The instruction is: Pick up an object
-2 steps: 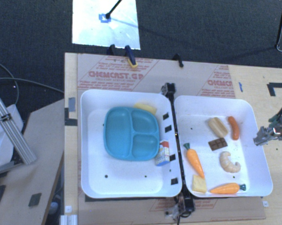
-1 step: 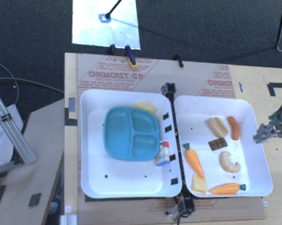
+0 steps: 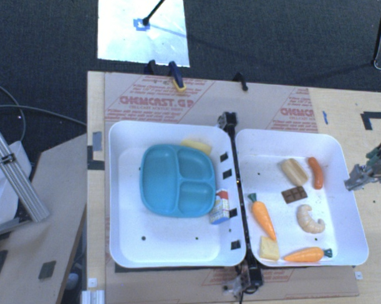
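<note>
The right bin [image 3: 347,213] holds several toy foods: a tan bun [image 3: 294,171], a red sausage [image 3: 315,172], a brown chocolate square [image 3: 294,195], a carrot [image 3: 263,218], a pale shrimp [image 3: 310,219], a yellow cheese wedge [image 3: 269,249] and a second carrot [image 3: 307,254] lying along the front wall. My gripper [image 3: 362,176] hangs at the right rim of this bin, right of the sausage and apart from every item. Nothing shows in its grasp.
The left bin [image 3: 128,239] carries a blue divided plate [image 3: 178,181], a yellow piece [image 3: 197,145] behind it and a small bottle [image 3: 220,208] at its right edge. Black clips run along the divider [image 3: 232,181] between the bins. A metal frame [image 3: 15,173] stands at far left.
</note>
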You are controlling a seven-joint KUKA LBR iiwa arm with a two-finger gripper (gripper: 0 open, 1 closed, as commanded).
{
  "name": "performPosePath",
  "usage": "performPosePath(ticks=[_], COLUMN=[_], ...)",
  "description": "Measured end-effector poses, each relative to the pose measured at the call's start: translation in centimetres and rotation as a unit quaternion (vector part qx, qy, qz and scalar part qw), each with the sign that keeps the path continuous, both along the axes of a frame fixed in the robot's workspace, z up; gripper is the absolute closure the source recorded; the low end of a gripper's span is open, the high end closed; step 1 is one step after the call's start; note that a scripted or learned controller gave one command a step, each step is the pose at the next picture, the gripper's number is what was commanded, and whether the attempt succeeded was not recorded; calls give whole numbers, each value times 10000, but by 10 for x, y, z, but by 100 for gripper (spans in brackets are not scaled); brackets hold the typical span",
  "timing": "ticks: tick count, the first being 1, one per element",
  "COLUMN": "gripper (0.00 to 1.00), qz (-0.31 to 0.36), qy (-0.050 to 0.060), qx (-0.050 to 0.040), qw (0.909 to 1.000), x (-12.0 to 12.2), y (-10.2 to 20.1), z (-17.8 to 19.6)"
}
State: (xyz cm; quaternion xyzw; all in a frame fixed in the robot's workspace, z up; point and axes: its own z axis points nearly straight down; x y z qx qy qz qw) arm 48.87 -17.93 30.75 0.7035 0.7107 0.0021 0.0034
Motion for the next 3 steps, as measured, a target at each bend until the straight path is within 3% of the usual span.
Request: performPosePath(ticks=[3], gripper=[100], qz=[-46], qy=[31], qx=[1], qw=[10000], x=[-2], y=[-24], z=[-7])
